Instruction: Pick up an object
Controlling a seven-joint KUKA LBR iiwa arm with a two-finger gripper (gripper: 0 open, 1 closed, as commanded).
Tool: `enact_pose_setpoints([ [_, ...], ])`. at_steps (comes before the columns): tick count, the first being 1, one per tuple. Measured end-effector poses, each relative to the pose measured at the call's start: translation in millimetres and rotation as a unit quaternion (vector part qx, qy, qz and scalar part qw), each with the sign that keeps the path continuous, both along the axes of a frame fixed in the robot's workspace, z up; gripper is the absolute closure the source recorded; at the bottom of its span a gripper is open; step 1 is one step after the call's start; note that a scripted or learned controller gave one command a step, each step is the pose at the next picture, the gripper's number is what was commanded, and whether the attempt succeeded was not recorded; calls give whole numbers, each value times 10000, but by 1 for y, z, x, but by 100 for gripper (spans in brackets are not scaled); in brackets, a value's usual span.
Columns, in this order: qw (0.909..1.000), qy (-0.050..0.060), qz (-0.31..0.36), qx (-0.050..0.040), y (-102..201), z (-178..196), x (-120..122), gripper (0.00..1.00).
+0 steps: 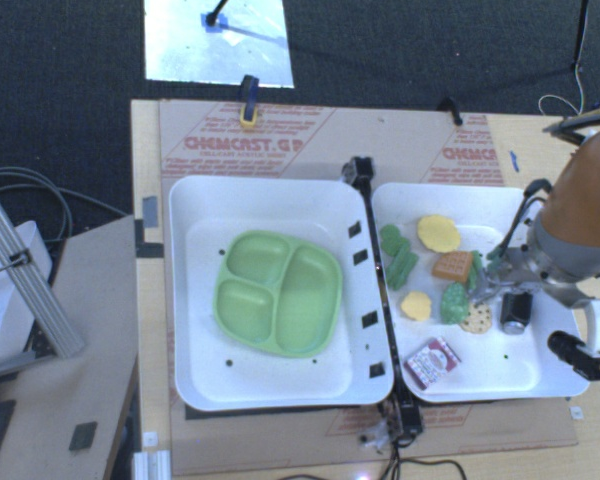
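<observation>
A: Two bins sit side by side on your tabletop [150, 368], and at the bottom of the frame, in the right bin [520, 383], you have a small red-and-white packet [432, 361] lying tilted near the lower left corner.

B: What do you see just above that?

A: A pale round cookie [474, 318], a dark can [515, 311] to its right, and a small yellow piece [415, 306] to its left. A green leafy toy [454, 301] touches the cookie's upper left edge. Your end effector [492, 280] is low over that cluster, right beside the green toy and the can.

B: Is it open or closed?

A: You cannot tell from this angle; the tip is lost in the clutter, and nothing shows clearly gripped.

B: Farther up?

A: An orange-brown block [452, 266], a green pickle-like pair [397, 256] along the bin's left wall, and a yellow disc [439, 233] above them. The arm [580, 213] comes in from the right edge.

B: And the left bin?

A: The left bin [195, 268] holds a green divided plate [278, 292], lying flat in the middle. Beyond both bins, at the top of the frame, there is brown printed board [280, 138] and a shiny square sheet [215, 28].
</observation>
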State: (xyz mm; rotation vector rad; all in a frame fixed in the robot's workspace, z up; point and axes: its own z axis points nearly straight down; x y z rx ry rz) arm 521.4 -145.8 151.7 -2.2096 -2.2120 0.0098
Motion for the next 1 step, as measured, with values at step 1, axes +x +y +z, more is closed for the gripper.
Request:
enact_pose_setpoints([
  [1, 9998, -187, 12, -53, 19, -40, -18, 100],
])
